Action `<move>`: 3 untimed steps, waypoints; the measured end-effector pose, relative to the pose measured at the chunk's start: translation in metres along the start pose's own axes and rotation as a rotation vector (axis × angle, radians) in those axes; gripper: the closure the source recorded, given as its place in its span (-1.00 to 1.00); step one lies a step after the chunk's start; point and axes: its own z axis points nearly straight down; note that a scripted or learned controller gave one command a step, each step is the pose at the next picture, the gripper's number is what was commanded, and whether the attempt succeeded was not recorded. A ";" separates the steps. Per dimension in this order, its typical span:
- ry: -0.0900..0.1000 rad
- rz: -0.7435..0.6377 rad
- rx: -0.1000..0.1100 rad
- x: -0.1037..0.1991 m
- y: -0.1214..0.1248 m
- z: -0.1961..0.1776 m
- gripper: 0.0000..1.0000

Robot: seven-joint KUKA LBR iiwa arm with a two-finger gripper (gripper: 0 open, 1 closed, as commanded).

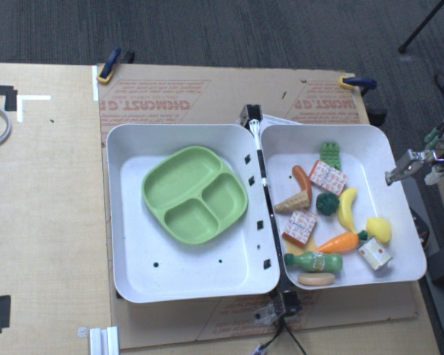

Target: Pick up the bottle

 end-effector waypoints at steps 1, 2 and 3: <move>-0.001 -0.003 0.000 0.000 0.001 -0.009 1.00; 0.000 0.001 0.000 0.105 -0.025 0.024 1.00; 0.000 -0.256 0.000 0.209 -0.031 0.025 1.00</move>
